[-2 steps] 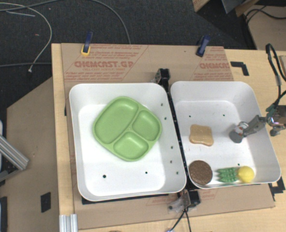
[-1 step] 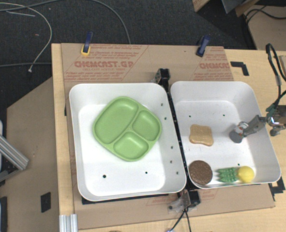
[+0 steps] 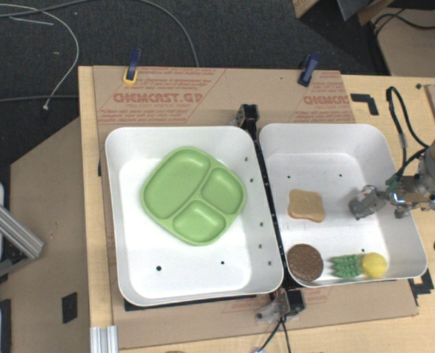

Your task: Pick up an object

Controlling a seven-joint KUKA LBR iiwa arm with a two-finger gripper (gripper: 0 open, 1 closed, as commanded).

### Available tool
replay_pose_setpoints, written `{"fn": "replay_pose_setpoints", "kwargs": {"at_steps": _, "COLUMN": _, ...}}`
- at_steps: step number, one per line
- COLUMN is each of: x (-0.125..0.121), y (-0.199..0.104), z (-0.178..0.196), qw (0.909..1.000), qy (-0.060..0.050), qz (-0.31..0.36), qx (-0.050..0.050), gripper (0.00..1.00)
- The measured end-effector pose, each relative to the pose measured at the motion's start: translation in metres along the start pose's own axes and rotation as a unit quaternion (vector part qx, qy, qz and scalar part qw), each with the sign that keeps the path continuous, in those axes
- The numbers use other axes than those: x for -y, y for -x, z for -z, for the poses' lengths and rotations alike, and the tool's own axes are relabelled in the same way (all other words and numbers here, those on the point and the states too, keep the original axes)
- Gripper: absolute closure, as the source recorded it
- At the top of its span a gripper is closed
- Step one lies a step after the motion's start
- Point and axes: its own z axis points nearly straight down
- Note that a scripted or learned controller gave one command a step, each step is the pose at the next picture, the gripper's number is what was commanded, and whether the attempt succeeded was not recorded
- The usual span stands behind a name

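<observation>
In the right bin (image 3: 327, 142) lie a tan slice of toast (image 3: 305, 205), a round brown patty (image 3: 305, 262), a green leafy piece (image 3: 344, 266) and a small yellow fruit (image 3: 374, 265). My gripper (image 3: 363, 202) reaches in from the right edge and hangs over the bin's right half, to the right of the toast and above the yellow fruit. Nothing shows between its tips. The left bin (image 3: 129, 160) holds a green divided plate (image 3: 193, 195).
Blue clamps (image 3: 133, 65) (image 3: 308, 69) pin the cardboard sheet at the back. A black clip (image 3: 247, 115) joins the bins at the far side. Cables (image 3: 397, 123) run down the right side near the arm.
</observation>
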Motion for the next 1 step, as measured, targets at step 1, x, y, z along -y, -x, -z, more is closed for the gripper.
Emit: {"fn": "replay_pose_setpoints", "kwargs": {"at_steps": 1, "x": -0.0065, "y": -0.0083, "z": -0.0522, "qw": 1.0, "qy": -0.002, "qz": 0.0, "qx": -0.001, "gripper": 0.0}}
